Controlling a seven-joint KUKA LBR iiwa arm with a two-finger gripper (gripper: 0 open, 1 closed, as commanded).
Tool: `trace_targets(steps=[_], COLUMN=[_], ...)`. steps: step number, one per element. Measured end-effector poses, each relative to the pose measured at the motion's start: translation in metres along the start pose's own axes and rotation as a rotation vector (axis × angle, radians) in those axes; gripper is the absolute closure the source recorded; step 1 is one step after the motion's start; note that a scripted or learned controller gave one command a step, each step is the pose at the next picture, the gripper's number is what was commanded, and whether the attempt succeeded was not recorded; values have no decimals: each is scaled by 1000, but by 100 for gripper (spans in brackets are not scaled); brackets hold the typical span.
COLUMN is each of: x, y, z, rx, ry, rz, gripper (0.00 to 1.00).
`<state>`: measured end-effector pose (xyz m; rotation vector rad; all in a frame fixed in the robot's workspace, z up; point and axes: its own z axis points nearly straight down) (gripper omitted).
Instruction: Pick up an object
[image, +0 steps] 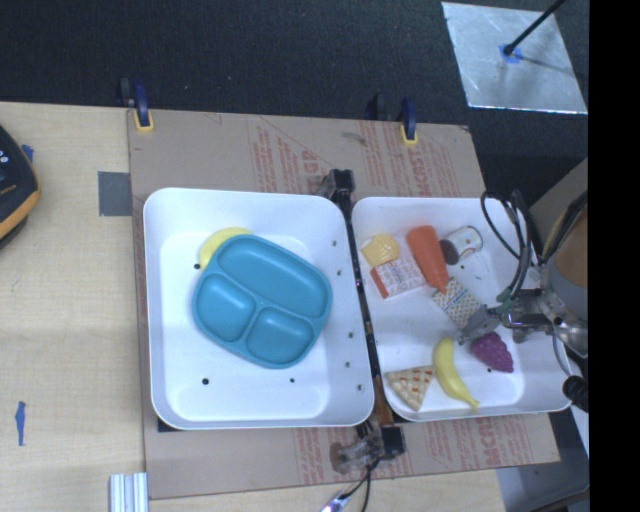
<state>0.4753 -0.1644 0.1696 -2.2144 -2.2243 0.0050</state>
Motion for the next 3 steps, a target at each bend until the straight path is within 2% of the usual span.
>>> trace_targets(steps=[1,2,3], x=[56,55,113], y=[2,2,8], z=[79,69,-22], rx=[1,2,-1], ry=[1,0,1], rz=[-2,-4,0], gripper=[0,100,100])
